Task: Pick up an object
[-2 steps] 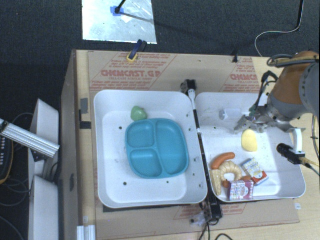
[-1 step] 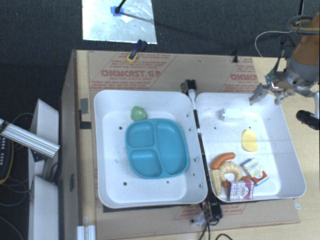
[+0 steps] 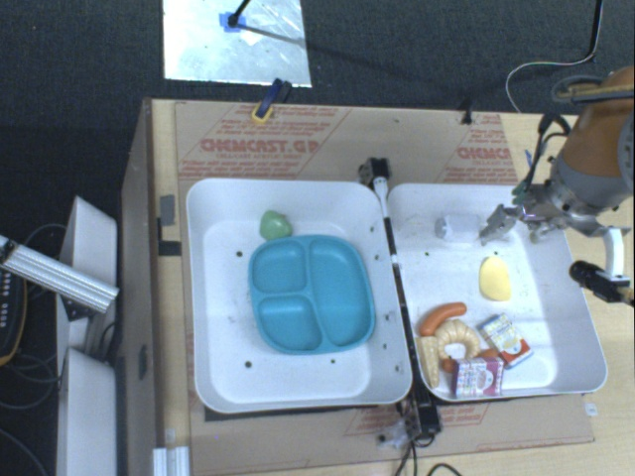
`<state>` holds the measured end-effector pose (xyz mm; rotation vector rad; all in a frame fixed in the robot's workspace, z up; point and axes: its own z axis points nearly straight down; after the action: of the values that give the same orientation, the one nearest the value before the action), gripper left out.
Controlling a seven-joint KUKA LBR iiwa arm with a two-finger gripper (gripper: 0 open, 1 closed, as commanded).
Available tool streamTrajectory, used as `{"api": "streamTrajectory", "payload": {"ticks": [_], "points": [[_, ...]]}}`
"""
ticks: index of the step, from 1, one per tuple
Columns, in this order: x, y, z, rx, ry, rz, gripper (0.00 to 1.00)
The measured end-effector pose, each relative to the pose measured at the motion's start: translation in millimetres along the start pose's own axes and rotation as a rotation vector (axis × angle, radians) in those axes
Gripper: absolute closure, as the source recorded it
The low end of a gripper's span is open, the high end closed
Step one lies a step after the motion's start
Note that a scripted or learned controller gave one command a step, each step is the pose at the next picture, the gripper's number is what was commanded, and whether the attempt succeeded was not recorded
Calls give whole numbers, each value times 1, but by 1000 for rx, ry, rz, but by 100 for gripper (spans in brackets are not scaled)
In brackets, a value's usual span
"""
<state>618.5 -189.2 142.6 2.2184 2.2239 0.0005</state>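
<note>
My gripper [image 3: 516, 228] hovers over the back part of the right bin [image 3: 573, 317], with the arm coming in from the right. Its two fingers stand apart, open, with nothing between them. A yellow lemon-shaped object [image 3: 495, 278] lies just below and to the left of the gripper, apart from it. A small pale object [image 3: 444, 228] lies to the gripper's left. At the bin's front sit an orange sausage [image 3: 443, 315], a tan pastry piece [image 3: 454, 339], a small colourful packet [image 3: 505, 337] and a pink carton [image 3: 478, 376].
The left bin [image 3: 223, 266] holds a blue divided plate [image 3: 311, 294] with a green object [image 3: 275, 225] at its back left corner. A dark clip [image 3: 377, 173] sits where the bins meet. Cables trail at the upper right.
</note>
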Motion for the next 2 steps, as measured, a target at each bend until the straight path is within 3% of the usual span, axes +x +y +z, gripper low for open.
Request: {"api": "streamTrajectory", "payload": {"ticks": [1,2], "points": [[10,-17,59,0,0,1,0],[3,-22,58,-1,0,1,0]]}}
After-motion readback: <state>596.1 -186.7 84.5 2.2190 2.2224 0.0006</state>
